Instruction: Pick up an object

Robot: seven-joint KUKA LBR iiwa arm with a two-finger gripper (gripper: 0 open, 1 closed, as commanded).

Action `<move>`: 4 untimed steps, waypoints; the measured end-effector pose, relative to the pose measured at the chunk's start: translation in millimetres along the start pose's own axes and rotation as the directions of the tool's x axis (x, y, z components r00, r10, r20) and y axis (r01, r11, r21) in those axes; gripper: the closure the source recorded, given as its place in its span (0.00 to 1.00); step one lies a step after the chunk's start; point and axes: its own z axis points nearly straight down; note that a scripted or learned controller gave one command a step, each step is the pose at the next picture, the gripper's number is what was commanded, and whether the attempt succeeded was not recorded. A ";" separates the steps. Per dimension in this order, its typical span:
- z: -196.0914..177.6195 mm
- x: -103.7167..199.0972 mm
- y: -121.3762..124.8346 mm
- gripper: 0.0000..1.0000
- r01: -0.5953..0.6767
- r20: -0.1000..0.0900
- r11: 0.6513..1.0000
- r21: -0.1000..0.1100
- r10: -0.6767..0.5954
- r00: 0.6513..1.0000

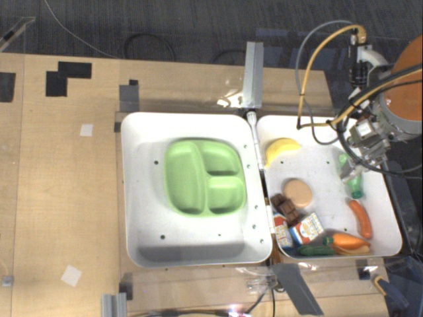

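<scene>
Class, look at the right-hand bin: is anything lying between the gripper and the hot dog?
Nothing visible blocks it. The gripper sits at the right bin's far right side, over a small green item. The hot dog lies just below that, with bare bin floor around it.

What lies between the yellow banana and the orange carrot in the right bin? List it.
In the camera view, between the banana and the carrot lie the round tan bun and the small red-and-white carton, with bare white bin floor around them.
</scene>
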 end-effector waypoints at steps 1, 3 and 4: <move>27.0 75.3 -52.4 1.00 -0.171 -0.001 0.985 -0.002 0.171 0.985; 81.6 43.1 -48.7 1.00 0.558 0.002 0.830 -0.004 -0.558 0.830; 105.9 82.4 -82.6 1.00 0.634 0.003 0.773 -0.003 -0.634 0.773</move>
